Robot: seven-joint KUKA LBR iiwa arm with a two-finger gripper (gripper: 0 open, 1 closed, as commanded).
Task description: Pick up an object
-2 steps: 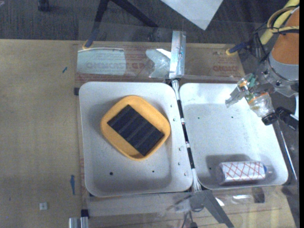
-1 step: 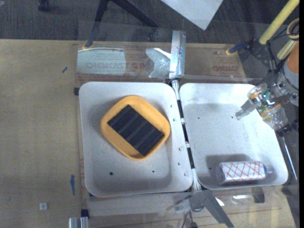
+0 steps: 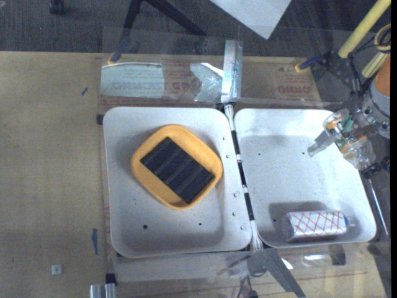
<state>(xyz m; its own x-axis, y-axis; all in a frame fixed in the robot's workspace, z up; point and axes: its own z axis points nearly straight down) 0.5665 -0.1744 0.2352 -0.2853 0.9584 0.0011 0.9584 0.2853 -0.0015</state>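
A yellow-orange square dish (image 3: 177, 166) with a black ribbed insert lies in the left bin (image 3: 124, 228). In the right bin (image 3: 291, 166), a white tube with a red criss-cross pattern (image 3: 315, 223) lies on its side near the front wall. My gripper (image 3: 340, 148) hangs over the right bin's far right part, well above and behind the tube. Its fingers look spread, with nothing between them. The orange band of the arm (image 3: 383, 79) shows at the right edge.
The two bins meet at a central divider (image 3: 242, 179). Behind them stand a metal post (image 3: 232, 70), crumpled clear plastic (image 3: 208, 79) and taped cardboard (image 3: 133, 79). A clamp (image 3: 273, 269) sits at the bench's front edge. Cables and a yellow pole (image 3: 369, 17) crowd the far right.
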